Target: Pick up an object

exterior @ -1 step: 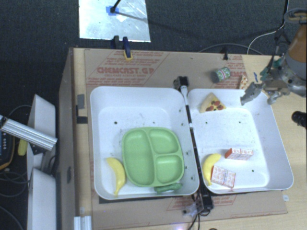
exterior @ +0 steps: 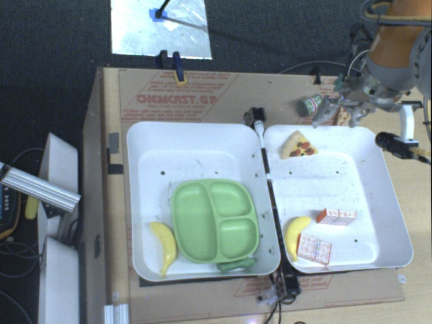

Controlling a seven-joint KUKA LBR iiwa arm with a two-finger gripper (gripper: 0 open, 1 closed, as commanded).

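Nearest you, a red-and-white packet [exterior: 314,249] is lying in the right bin [exterior: 388,181], touching a banana [exterior: 294,234] whose long axis is running upright, tip toward the far rim. Your gripper [exterior: 341,110] is hovering beyond that bin, fingers spread, pinching nothing.

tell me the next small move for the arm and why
Probably swing the gripper in over the right bin and down toward the pizza slice. The gripper sits beyond the bin's far edge, over the bench, with nothing seen between its fingers, and the pizza slice is the nearest item, lying apart from the banana and the small boxes.
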